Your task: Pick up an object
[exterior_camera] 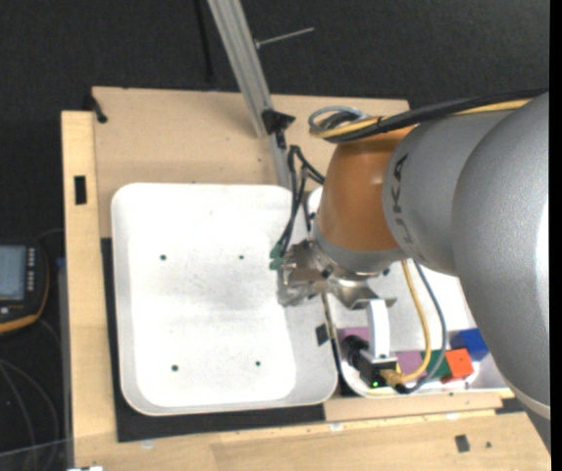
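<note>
Overhead view of the bench [79,263] with two white bins. The left bin [212,302] serves as the reference; its floor shows four small dark dots and faint grey scuffing. The arm [477,194], grey with an orange band, enters from the side beyond the left bin's right rim and covers most of the right bin [428,392], which lies just beside that rim. The gripper [298,281] hangs over the right rim of the left bin, about halfway along it. The wrist hides it from above, so whether it is open or closed, and whether it holds anything, cannot be told. The candidate objects lie well to the right of the left bin, level with its near corner: a purple piece [408,361], an orange block [457,363] and, touching it on the far side, a blue block [469,341]. An aluminium rail [241,57] rises beyond the left bin's far right corner. A handheld device [1,281] with a grey screen lies off the bench, well to the left of the left bin.
</note>
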Robot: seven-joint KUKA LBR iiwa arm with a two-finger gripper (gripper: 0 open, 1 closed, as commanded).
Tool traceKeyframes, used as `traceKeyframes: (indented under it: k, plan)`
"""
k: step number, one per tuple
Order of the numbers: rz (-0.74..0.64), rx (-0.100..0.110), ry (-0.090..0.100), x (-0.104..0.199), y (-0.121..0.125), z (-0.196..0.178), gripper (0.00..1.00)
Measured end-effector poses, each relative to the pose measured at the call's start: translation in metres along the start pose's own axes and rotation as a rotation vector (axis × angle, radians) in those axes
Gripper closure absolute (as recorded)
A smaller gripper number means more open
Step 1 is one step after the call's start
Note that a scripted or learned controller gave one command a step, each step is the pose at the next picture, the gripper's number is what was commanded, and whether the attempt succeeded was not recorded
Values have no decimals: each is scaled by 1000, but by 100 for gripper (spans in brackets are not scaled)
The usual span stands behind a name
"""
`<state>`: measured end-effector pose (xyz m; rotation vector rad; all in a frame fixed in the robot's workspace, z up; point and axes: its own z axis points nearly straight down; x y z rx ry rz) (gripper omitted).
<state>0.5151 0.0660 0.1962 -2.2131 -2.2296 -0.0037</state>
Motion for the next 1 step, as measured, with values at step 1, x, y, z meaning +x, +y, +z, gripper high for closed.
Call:
traceKeyframes:
  k: [1]
  plan:
    - [3, -7, 0, 9, 8, -114, 100]
